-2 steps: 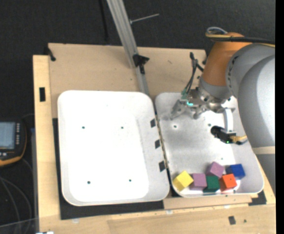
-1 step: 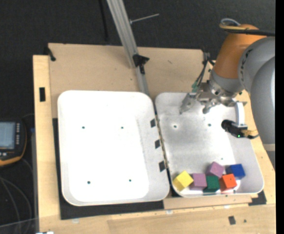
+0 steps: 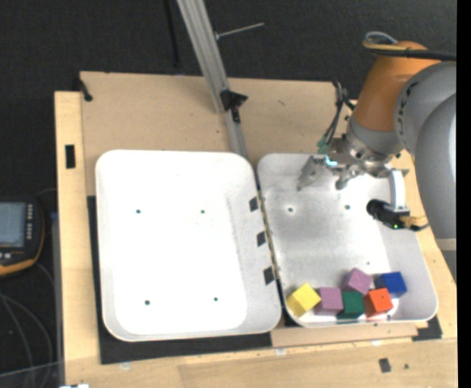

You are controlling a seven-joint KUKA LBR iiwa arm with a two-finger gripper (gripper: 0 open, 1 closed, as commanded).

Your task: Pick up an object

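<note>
Over the far end of the right bin, the arm hangs with its gripper spread apart, both fingers splayed and holding nothing. At the near edge of that bin, well apart from it, sits a tight cluster of cubes: yellow block, purple block, green block, orange block, blue block. None has a clear long axis.

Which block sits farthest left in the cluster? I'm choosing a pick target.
The yellow block, at the left end of the cluster in the right bin, beside a purple block.
</note>
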